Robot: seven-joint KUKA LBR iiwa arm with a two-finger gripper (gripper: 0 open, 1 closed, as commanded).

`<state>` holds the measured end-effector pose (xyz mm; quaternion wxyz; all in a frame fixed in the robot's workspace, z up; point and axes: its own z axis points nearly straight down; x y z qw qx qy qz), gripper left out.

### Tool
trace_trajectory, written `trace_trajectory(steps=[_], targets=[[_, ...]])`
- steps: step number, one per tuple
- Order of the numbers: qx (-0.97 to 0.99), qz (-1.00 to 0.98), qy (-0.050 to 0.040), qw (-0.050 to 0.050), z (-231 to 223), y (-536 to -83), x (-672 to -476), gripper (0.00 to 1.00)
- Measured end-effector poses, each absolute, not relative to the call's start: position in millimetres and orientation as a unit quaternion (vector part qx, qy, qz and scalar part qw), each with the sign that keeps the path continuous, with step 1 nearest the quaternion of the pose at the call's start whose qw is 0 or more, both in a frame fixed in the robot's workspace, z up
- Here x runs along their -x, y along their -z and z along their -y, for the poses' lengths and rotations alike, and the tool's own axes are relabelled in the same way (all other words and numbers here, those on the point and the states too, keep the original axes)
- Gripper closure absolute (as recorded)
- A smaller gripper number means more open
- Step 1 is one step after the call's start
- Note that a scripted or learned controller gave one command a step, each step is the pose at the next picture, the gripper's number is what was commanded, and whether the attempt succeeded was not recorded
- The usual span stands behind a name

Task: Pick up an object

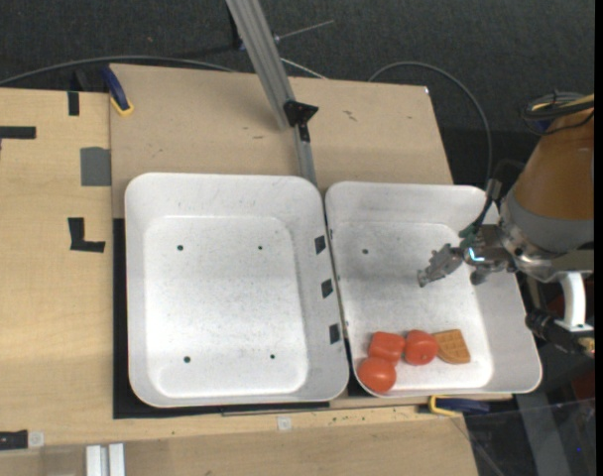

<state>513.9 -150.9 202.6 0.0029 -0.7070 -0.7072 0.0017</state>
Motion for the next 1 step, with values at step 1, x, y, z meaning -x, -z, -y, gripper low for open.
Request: trace_trajectory(steps=[1], targets=[[0.707,0.708,-0.0002,0.001,150.9,-205.2,-514.9,0.00]])
